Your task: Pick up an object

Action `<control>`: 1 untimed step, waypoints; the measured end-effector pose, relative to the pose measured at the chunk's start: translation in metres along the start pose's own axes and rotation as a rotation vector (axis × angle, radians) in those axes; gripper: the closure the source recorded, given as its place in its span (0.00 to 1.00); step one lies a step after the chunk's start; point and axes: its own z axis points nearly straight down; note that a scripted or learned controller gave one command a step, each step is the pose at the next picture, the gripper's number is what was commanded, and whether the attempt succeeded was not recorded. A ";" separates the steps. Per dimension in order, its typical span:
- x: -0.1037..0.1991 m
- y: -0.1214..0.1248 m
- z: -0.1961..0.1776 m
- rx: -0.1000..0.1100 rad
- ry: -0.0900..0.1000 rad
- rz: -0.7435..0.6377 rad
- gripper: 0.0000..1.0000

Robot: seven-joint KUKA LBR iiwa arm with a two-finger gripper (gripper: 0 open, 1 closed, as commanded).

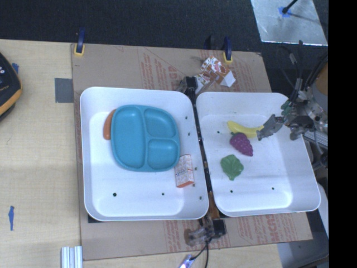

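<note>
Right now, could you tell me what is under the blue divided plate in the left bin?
An orange object pokes out from beneath the blue divided plate at its left edge; the rest is covered, so I cannot identify it.

Wooden bench (39, 166), dark carpet (139, 10).

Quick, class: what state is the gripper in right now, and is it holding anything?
Gripper: over the right bin, at the end of the yellow banana; open or closed cannot be told, and no object is seen held.
</note>
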 end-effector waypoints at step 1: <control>0.015 0.051 0.158 0.000 -0.001 -0.001 0.00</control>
